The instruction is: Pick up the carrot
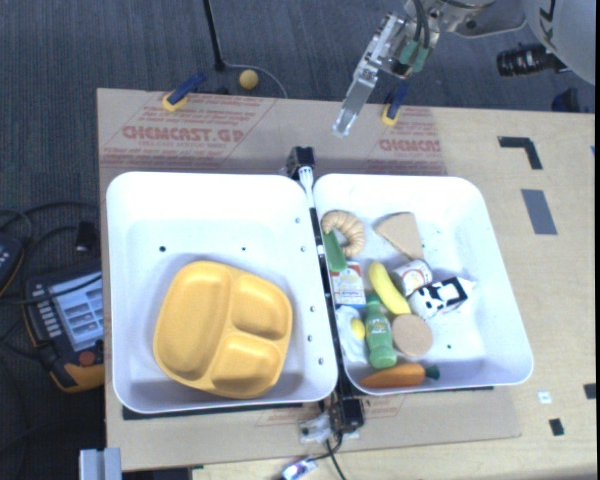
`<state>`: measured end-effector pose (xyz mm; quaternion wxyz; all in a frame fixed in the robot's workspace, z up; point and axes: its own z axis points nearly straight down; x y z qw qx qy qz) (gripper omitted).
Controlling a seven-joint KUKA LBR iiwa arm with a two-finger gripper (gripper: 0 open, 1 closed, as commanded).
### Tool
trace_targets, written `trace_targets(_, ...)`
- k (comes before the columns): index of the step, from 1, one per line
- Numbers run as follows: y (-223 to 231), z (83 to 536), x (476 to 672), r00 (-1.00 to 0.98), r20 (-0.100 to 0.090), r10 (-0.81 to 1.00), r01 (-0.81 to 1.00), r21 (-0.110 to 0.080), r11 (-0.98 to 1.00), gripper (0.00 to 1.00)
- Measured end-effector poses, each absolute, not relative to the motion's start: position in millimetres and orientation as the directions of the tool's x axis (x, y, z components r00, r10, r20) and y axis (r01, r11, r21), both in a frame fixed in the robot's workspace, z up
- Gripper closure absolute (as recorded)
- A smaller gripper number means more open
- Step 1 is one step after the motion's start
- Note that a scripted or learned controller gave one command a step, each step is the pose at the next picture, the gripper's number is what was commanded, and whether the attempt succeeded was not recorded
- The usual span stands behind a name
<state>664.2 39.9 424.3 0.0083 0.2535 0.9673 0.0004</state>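
Where the right bin [500, 298] meets its near rim, the carrot [394, 375] lies flat, touching the green bottle [379, 335] and brown disc [413, 337] behind it. Far behind both bins the arm holds its gripper [365, 93] high over the cardboard [190, 133], slanted; the fingers seem nearly together, holding nothing.

Dark grey carpet floor [100, 28], pale wooden bench [560, 268], black cables [40, 218] at left, even overhead light

The desk [540, 298] is light brown. 2 white bins sit on it side by side, touching: the left bin [140, 218] and the right bin [485, 238]. 2 yellow-and-blue clamps [183, 91] grip its far edge.
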Motion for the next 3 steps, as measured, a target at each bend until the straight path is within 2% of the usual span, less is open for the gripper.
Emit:
trace_targets(1,98.5,332.1,658.0,-0.789,0.004,0.614,0.614,-0.003,0.789,0.0)
trace_targets(2,180.7,314.0,635.9,-0.654,0.001,0.756,0.756,0.0,0.654,0.0)
trace_targets(3,131.1,309.0,636.2,-0.529,-0.002,0.848,0.848,-0.001,0.529,0.0)
